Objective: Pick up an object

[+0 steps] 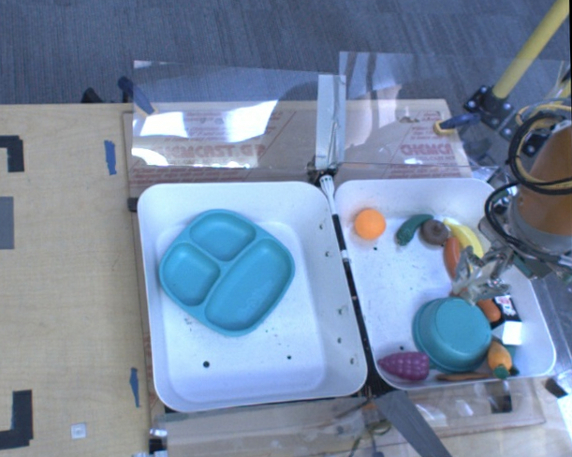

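A: Where does the arm (547, 190) stand?

B: It reaches in from the right and hangs over the right bin (391, 294), with the gripper (477, 274) low among the toy food by the far right wall. Whether the jaws are wide or narrow cannot be told; the metal parts blur into the clutter beneath them.

A: And what could it take?

B: The pieces all lie in the right bin. An orange ball (369, 224) sits alone near the top left corner. A dark green vegetable (413, 229) and a brown piece (435, 233) touch each other just beside it, then a yellow banana (466, 238) and an orange carrot (453, 255) right under the gripper. A teal bowl (453, 334) sits lower, with a purple piece (404, 365) at its left edge. The left bin (169, 367) holds a teal divided plate (227, 270).

A: How should the grasp go, then?

B: Probably the carrot or the banana is nearest. The jaws ought to straddle one piece across its narrow width, not its length, and come straight down so that the neighbours are not nudged. The bowl's rim lies close; keeping clear of it seems wise. If that cluster proves too tight, the lone ball is the easier target.
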### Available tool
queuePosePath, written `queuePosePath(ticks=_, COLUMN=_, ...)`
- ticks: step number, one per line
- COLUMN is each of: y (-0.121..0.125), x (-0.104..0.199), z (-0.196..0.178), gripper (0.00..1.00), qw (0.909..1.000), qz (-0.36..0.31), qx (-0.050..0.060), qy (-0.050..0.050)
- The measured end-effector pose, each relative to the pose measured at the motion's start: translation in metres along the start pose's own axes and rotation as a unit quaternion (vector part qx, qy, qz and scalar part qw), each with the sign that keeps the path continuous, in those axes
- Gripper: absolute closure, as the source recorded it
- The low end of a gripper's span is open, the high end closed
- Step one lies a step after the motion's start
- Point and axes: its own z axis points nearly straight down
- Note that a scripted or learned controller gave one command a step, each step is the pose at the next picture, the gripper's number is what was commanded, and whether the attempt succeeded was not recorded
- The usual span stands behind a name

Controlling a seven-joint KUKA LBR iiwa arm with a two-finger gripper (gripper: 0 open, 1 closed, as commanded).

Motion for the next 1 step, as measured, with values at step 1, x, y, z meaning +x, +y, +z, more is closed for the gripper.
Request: queuePosePath(ticks=1, y=-0.0327, x=-0.0034, z=0.0343, gripper=1.00, qw=0.9863, qz=0.163, qx=-0.019, qy=0.017)
